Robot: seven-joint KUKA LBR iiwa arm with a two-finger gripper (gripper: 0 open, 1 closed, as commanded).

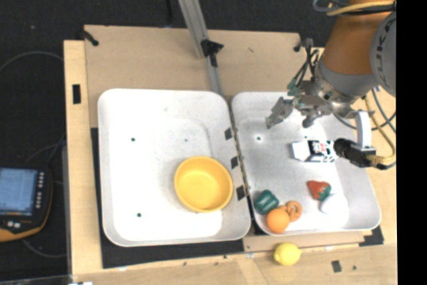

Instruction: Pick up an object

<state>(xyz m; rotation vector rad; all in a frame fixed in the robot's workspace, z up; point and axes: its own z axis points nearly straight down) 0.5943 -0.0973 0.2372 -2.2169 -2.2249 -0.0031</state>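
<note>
Nothing is lifted yet, as far as I can judge; the whole pick is still ahead of me.

Starting at the left of the table (133,57), the left bin (133,117) carries a yellow bowl (203,183), sitting upright near its front right corner, close to the divide between the bins. I have not touched it.

Past the divide, the right bin (263,113) holds the small items. Along its front edge lie a green piece (266,199), then an orange ball (277,219) with a smaller orange piece (292,209) touching or nearly touching it. Toward the right edge are a red item with a green tip (319,189) and, nearer the middle, a small white box with dark print (312,150).

Outside the bins, a yellow lemon-like object (287,253) rests on the table's front edge, just beyond the right bin's front rim.

My claw (294,115) hangs over the back half of the right bin, fingers spread apart and released, with nothing between them. The white box is the nearest candidate, lying just in front of it. What remains: choose an object, descend, close, and lift.
</note>
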